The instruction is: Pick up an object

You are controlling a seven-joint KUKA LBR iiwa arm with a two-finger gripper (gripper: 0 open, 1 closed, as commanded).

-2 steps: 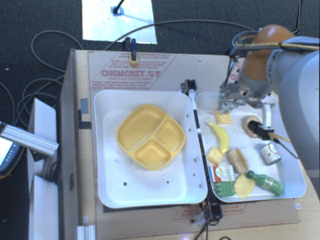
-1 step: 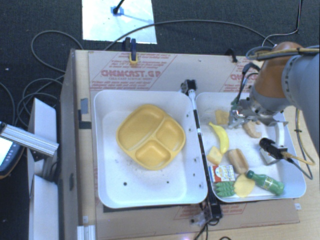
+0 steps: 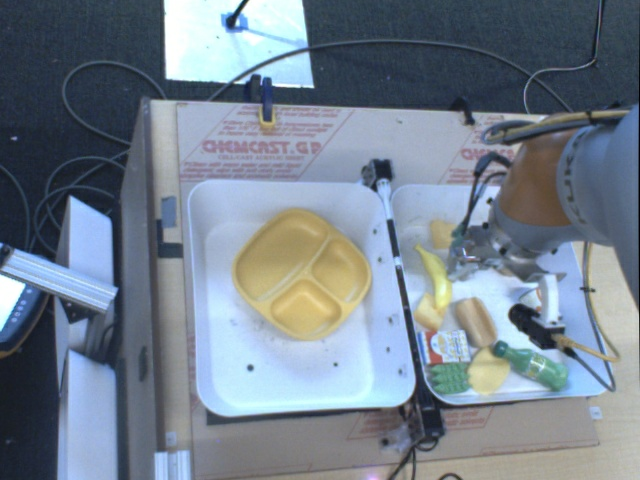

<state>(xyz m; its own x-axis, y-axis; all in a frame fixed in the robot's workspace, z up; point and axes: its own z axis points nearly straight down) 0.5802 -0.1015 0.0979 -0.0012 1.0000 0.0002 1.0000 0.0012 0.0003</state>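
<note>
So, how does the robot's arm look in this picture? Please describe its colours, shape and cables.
The arm is thick and rounded, with a smooth grey casing. A wide orange band sits above the wrist. Thin dark cables loop beside the band and run down toward the gripper, which is small, grey and metallic.

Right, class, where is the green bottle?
In the camera view, the green bottle lies in the right-hand bin near its lower right corner, beside a pale yellow piece and below the bun.
</note>
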